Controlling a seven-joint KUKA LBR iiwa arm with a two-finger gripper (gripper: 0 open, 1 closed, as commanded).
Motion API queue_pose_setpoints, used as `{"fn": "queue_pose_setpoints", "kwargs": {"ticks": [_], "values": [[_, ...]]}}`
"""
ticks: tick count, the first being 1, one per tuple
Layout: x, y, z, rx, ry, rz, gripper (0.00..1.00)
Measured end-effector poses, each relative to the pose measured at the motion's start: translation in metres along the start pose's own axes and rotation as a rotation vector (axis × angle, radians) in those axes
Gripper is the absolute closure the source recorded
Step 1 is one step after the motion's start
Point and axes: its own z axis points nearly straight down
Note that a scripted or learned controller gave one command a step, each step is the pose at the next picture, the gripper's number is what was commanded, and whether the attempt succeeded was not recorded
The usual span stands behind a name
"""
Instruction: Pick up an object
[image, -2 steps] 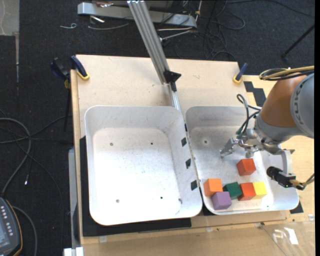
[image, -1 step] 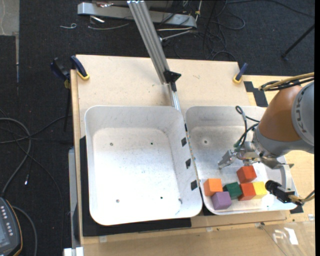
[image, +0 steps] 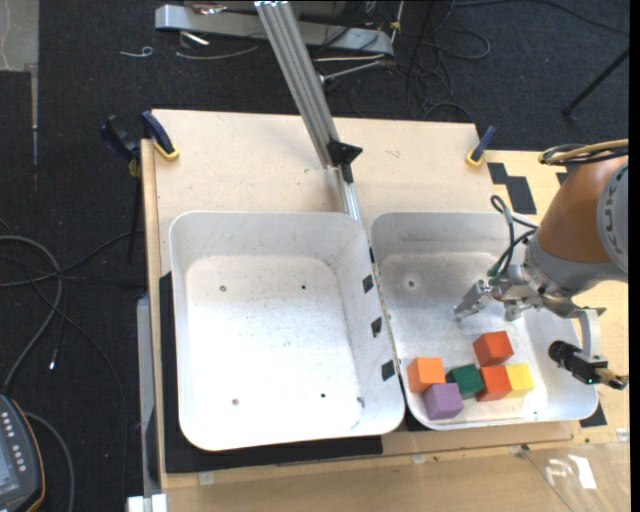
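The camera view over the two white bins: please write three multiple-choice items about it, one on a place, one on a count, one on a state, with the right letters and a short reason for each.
1. In which shallow white bin do the small coloured blocks lie?
A. the left bin
B. the right bin
C. both bins

2. How many small coloured blocks are there?
A. three
B. nine
C. six

3. What is between the fingers of the two-finger gripper?
A. nothing
B. the purple block
C. the yellow block

Answers:
1 B: all blocks sit in the near part of the right bin.
2 C: two red, and one each of orange, green, yellow and purple.
3 A: the gripper hangs above bare bin floor, apart from the blocks.
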Motion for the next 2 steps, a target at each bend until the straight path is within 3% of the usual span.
{"fn": "queue_pose_setpoints", "kwargs": {"ticks": [1,2], "values": [[0.01,-0.046,0.0,0.006,0.004,0.0,0.0],[0.01,-0.044,-0.01,0.001,0.002,-0.001,1.0]]}}
